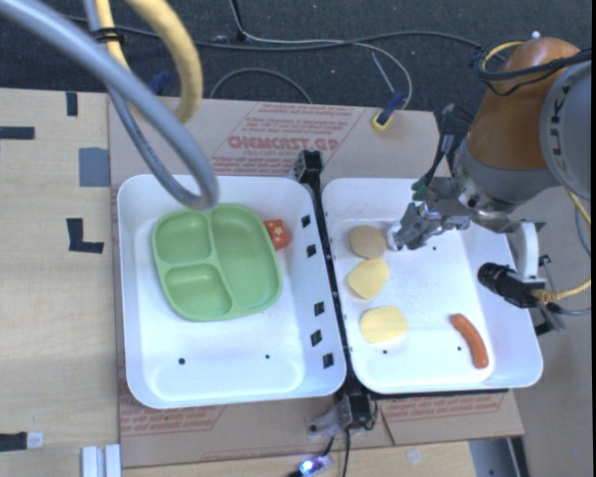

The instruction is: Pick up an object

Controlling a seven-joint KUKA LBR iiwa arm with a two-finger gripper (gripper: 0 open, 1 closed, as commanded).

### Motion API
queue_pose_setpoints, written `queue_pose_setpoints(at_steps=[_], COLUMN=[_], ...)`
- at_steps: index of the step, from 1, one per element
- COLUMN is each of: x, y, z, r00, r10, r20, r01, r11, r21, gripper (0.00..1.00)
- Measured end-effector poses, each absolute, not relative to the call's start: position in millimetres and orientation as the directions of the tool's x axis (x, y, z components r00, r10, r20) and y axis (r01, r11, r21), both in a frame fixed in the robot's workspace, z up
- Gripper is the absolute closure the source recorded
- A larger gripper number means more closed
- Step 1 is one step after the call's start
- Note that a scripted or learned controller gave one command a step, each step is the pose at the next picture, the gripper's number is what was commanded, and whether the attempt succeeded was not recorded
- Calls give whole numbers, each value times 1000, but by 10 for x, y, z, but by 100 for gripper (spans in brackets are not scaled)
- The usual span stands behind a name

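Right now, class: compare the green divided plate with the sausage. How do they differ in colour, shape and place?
The green divided plate is green, broad and flat with three compartments; the sausage is reddish-orange, thin and long. The plate lies in the left bin, next to a small red item; the sausage lies in the right bin, by its near-right corner, away from the gripper. Both rest flat on a white bin floor.
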State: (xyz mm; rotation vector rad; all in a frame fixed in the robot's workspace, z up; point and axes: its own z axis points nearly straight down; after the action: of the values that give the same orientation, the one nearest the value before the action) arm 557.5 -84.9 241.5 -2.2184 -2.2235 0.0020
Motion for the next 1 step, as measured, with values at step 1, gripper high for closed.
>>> queue_pose_setpoints(at_steps=[1], x=[5486], y=[-281], z=[2329], r00=[-5], r10=[1000], r20=[0], r01=[1000], r11=[5], r21=[-2], gripper=[100])
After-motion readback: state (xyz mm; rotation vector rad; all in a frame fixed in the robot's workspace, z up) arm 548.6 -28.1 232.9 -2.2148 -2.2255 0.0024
